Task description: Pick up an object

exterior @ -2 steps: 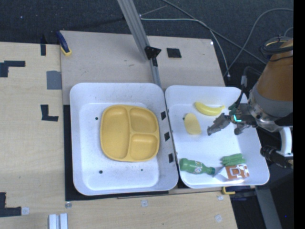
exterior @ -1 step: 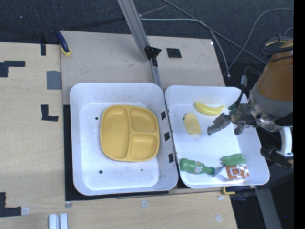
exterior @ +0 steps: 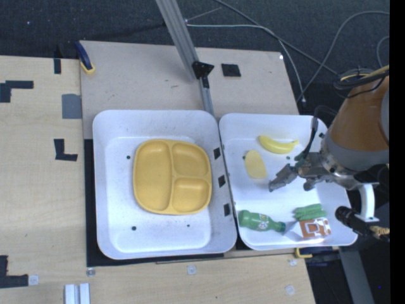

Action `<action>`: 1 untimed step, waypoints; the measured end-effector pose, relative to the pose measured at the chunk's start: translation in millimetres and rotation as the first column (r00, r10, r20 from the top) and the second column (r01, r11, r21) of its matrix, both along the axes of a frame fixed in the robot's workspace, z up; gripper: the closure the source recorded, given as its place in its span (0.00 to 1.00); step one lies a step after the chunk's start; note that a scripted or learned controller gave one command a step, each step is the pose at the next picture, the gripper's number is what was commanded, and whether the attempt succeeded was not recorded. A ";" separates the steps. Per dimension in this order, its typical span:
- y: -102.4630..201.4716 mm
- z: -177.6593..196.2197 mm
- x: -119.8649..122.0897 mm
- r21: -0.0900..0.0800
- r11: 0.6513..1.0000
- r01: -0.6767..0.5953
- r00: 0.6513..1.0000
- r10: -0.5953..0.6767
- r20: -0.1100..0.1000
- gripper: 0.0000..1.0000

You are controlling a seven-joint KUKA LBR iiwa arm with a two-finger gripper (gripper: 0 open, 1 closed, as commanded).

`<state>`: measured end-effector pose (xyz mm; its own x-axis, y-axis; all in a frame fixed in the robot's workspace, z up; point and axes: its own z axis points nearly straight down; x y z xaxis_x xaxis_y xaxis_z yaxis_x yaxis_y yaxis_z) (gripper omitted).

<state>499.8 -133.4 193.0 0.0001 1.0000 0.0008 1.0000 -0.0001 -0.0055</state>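
1. Two white bins side by side on the worktop [exterior: 158, 75]: left bin [exterior: 114, 170] holds a yellow divided plate [exterior: 172, 176]
2. Right bin [exterior: 253, 125] holds a banana [exterior: 277, 145], a pale yellow slice [exterior: 255, 164], a green bottle [exterior: 259, 221], a green packet [exterior: 308, 211] and an orange-white carton [exterior: 314, 228]
3. Labels: carton shows an orange print, writing too small to read; bottle label unreadable
4. Arm [exterior: 357, 125] comes in from the right, hand [exterior: 281, 179] low over the right bin's middle, pointing left
5. Hand state: cannot tell whether apart or together, nothing seen between its tips
6. Slice lies just left and above the hand, near but apart; banana above it; bottle below it; packet and carton below and to the right
7. A blue-yellow clamp [exterior: 84, 57] sits at the worktop's top left corner
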 end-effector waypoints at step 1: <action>-0.8 -62.2 -8.6 0.001 1.000 0.000 1.000 0.000 -0.003 0.00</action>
<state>491.1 -134.2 130.8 0.0005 1.0000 0.0018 1.0000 -0.0004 -0.0088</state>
